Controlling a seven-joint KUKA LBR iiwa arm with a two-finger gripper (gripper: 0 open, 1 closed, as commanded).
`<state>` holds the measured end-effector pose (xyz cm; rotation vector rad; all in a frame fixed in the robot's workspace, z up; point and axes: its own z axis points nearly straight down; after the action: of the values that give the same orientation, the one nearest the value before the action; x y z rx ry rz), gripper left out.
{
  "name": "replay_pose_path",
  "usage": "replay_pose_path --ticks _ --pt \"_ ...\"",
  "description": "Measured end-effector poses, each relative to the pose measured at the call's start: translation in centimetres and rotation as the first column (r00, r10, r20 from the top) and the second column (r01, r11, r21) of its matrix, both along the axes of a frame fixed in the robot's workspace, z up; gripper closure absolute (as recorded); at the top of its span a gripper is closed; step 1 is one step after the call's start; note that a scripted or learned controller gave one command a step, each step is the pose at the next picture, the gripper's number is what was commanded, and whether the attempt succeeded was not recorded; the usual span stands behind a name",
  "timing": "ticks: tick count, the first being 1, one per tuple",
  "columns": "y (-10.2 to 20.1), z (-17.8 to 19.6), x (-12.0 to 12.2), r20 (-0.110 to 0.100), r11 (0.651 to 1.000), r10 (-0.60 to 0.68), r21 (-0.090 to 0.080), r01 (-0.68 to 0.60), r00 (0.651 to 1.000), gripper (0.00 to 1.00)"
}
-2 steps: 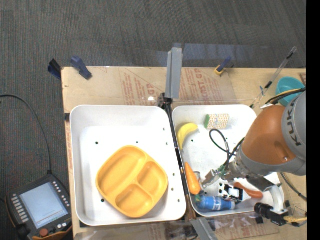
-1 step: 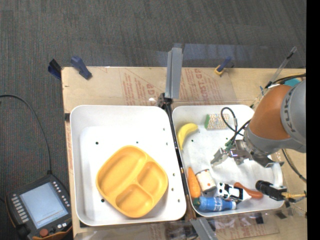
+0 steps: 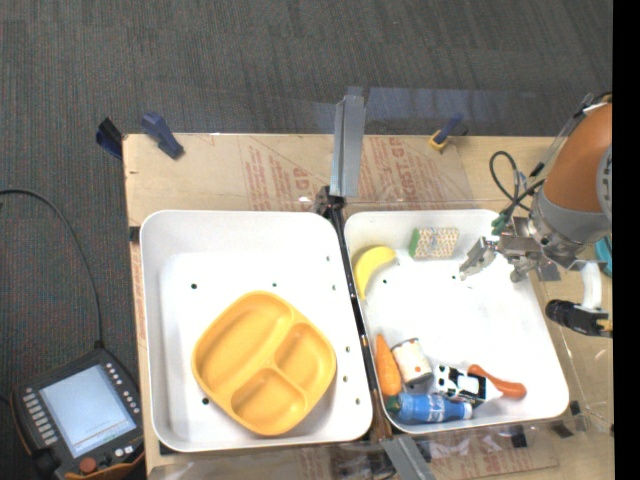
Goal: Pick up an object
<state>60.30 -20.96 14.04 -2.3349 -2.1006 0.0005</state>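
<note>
The grey arm (image 3: 585,183) with its orange band is seen entering from the right, bent down over the right bin (image 3: 520,313). The jaws (image 3: 478,258) are held low over the bin's far right part, pointed toward the bin's middle; whether they are released or clenched cannot be told, and nothing is seen between them.

Reversed red lettering is printed on the cardboard-coloured surface (image 3: 250,173) beyond the bins, but it cannot be read.

Within the right bin, a yellow banana (image 3: 372,264) is lain at the far left corner, and a green-patterned sponge (image 3: 434,241) is placed just beside it, left of the jaws and apart from them. Along the bin's near wall, well apart from the jaws, an orange carrot (image 3: 387,365), a small can (image 3: 410,357), a blue bottle (image 3: 432,408) and a black-and-white toy (image 3: 462,381) are clustered.

A yellow divided plate (image 3: 264,362) is held in the left bin (image 3: 170,268).
</note>
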Motion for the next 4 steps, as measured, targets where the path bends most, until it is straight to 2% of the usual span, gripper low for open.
replay_pose_path --ticks 1,2,3,4 --pt "1.0 3.0 -8.6 -0.003 1.0 0.008 0.001 -0.008 1.0 0.0" --pt "3.0 2.5 -12.7 -0.003 0.986 0.165 0.003 -0.165 0.986 0.0" --pt "-0.2 -5.4 -12.7 0.001 0.961 0.278 0.003 -0.278 0.961 0.0" --pt "6.1 -2.2 -4.6 -0.001 0.985 0.171 0.002 -0.171 0.985 0.0"
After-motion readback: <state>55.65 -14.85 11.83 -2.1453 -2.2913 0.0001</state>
